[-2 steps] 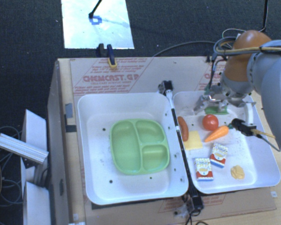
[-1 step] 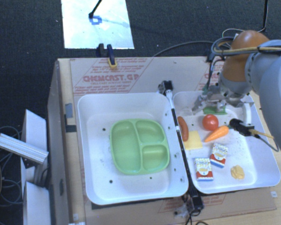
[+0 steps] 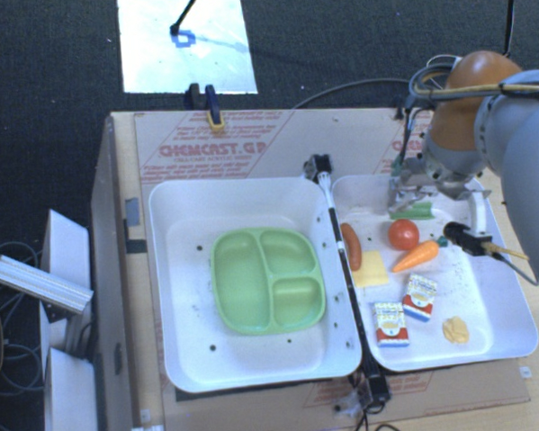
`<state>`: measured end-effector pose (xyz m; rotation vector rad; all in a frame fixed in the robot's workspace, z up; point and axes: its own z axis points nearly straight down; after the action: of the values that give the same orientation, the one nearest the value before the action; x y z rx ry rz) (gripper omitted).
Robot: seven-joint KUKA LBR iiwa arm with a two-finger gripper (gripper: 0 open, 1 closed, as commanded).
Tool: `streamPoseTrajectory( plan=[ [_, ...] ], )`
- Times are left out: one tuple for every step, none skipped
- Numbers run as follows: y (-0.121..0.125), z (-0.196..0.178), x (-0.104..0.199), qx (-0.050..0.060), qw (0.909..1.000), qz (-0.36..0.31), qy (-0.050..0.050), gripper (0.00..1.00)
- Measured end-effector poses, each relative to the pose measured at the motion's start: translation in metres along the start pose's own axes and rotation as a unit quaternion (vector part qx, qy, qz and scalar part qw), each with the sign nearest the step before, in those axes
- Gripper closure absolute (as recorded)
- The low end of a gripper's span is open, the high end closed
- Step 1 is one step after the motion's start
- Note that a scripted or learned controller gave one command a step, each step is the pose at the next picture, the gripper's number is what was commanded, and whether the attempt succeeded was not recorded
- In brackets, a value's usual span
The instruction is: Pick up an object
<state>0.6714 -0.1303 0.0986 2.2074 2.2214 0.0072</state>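
My gripper point(image 3: 406, 197) hangs low over the back of the right bin point(image 3: 519, 332), with the grey arm coming in from the right. A green vegetable piece point(image 3: 420, 210) lies just below and beside it, touching or nearly touching. In front of that sit a red tomato point(image 3: 403, 235) and an orange carrot point(image 3: 416, 256). A reddish sausage point(image 3: 350, 245) lies along the bin's left wall, next to a yellow cheese slice point(image 3: 371, 270). Two small red-and-white cartons point(image 3: 391, 324) point(image 3: 420, 297) and a tan cookie point(image 3: 455, 330) rest nearer the front.
The left bin point(image 3: 177, 260) holds a green divided plate point(image 3: 267, 280). A black divider bar point(image 3: 336, 243) runs between the two bins. Bare white floor shows at the right bin's front right corner.
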Motion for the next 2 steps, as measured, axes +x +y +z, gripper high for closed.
streamPoseTrajectory(
  plan=[
    [0.0,0.0,0.0,0.0,1.0,0.0,0.0,0.0],
    [-0.002,0.013,-0.015,0.004,1.0,0.002,0.001,0.0]
  ],
)
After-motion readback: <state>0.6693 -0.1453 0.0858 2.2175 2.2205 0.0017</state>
